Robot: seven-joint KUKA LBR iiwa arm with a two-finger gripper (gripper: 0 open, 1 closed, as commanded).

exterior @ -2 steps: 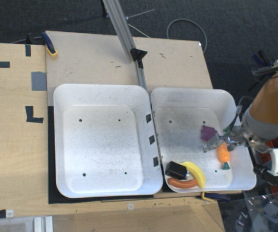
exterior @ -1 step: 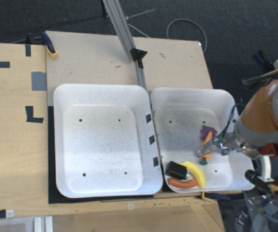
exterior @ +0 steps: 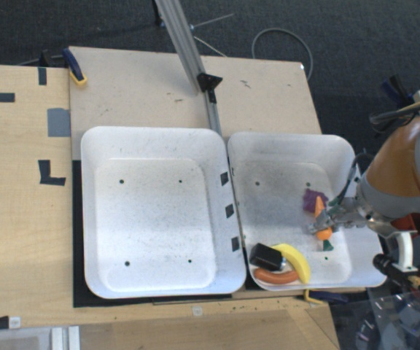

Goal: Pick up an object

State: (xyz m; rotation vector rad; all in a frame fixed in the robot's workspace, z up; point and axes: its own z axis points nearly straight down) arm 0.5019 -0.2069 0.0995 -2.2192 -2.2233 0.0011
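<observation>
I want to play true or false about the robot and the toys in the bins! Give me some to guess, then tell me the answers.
1. The banana lies in the right bin. True.
2. The left bin is full of toys. False: the toys are all in the right bin.
3. The gripper is over the right bin. True.
4. The purple block sits beside the banana. False: it lies apart, nearer the gripper.
5. A black block touches the banana. True.
</observation>
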